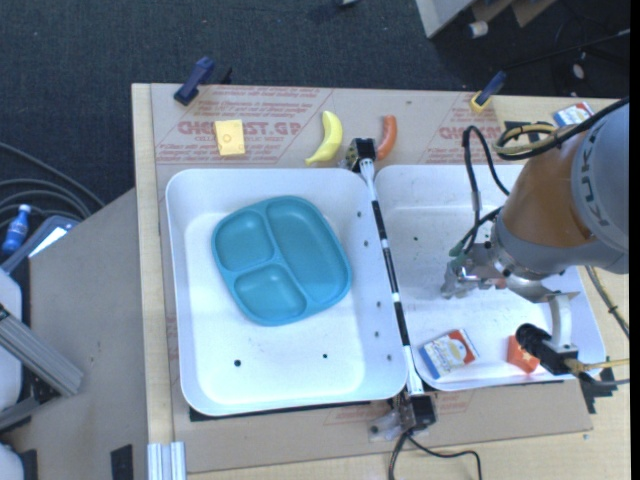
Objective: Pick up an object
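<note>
Arm (pixel 560 203) enters from the right, grey with an orange section, bent over the right bin (pixel 430 193). Its bulk covers most of that bin's right half and is itself cut off at the frame edge.

Hand (pixel 458 280) sits low over the middle of the right bin, pointing toward the divider between the bins. Only a small metallic tip shows past the wrist; cannot tell how far it is open, and nothing can be seen in its grasp.

Right bin, near edge: a small packet (pixel 448 352), white with orange and blue print, lying flat, well apart from the hand. Just right of it an orange block (pixel 520 354), partly hidden by a black fitting, so its shape is hard to make out.

Left bin (pixel 190 298): a blue divided plate (pixel 281 259), three compartments, lying flat and turned at an angle, toward the far side of the bin.

Bench (pixel 160 268), beyond the bins: a yellow square tag (pixel 230 139), a banana (pixel 326 138), an orange curved piece (pixel 387 136), possibly a toy carrot or pepper, too small to tell. Blue clips at the far corners (pixel 193 80).

Black cable (pixel 478 173) loops across the right bin's far end to the arm.
</note>
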Controlling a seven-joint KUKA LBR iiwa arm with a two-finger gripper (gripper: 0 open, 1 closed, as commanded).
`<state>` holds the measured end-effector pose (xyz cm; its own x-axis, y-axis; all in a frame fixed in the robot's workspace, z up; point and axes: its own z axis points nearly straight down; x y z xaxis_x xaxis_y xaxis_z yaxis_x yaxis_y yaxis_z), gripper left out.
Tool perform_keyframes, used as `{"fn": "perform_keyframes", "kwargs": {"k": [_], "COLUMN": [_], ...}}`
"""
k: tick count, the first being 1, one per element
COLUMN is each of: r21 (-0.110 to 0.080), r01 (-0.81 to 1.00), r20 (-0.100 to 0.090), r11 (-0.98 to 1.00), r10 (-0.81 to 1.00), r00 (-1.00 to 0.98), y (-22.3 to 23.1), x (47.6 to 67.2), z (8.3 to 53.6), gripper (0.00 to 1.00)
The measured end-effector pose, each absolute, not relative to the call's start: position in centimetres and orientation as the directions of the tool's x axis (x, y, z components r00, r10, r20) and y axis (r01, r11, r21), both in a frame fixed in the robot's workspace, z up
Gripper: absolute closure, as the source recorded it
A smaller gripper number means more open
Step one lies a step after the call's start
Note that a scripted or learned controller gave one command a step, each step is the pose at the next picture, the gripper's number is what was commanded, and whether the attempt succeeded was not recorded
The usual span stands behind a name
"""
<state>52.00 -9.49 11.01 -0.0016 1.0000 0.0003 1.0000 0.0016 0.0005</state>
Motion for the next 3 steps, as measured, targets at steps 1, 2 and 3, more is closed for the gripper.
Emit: {"fn": "perform_keyframes", "kwargs": {"k": [1,2,3], "r21": [0.0,-0.003,-0.001], "r01": [1.0,1.0,1.0], "r20": [0.0,0.001,0.001], "r11": [0.001,-0.002,-0.002], "r10": [1.0,1.0,1.0], "r00": [-0.001,0.002,0.002], "y": [-9.5,-15.0,-14.9], "x": [52.0,47.8,47.9], "z": [11.0,8.4,9.4], "gripper": [0.0,0.0,1.0]}}
